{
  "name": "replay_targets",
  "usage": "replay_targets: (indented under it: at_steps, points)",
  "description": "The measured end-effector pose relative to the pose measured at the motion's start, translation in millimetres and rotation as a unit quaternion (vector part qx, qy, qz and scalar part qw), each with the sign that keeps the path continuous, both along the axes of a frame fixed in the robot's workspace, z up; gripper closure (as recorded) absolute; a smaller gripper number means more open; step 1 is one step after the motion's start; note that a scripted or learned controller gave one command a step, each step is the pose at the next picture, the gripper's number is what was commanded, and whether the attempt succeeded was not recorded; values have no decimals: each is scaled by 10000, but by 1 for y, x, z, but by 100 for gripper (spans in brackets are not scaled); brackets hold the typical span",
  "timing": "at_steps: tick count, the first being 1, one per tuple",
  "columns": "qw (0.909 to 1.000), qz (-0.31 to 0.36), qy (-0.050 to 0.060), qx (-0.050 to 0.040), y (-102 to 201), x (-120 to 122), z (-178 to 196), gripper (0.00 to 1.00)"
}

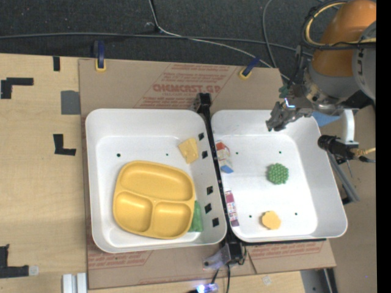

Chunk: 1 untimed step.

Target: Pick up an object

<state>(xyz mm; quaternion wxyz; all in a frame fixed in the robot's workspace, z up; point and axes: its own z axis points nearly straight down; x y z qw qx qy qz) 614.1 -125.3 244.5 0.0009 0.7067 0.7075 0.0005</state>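
1. Judging by how things lie, the pick is sitting at its approach stage: nothing is lifted, and the gripper (276,120) is hanging over the far edge of the right bin (305,224) with nothing between its tips.

2. The candidates are lying well apart in that bin: a green bumpy ball (277,173) near the middle, an orange round piece (270,220) toward the near wall, and small flat packets (222,157) pressed along the left wall by the divider.

3. The green bumpy ball is lying closest to the gripper, nearer the viewer and out in the open, so it is looking like the easiest target; the next move is calling for travel toward the near side until the tips are straddling it, then a straight descent.

4. The left bin (98,163) is carrying a yellow divided tray (153,200), a yellow wedge (189,150) and a green sliver (196,218) tucked at the tray's right edge; these are sitting far from the tool.

5. The arm is reaching in from the right, its orange band (348,23) riding high at the far right, and the wrist is angling down and leftward.

6. Whether the dark tips are spread or pressed together I cannot tell at this size.
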Motion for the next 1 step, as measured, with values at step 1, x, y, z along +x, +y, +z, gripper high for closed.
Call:
replay_targets:
  at_steps: [1]
  points:
    - [10000,23,12,9,48,1,4,100]
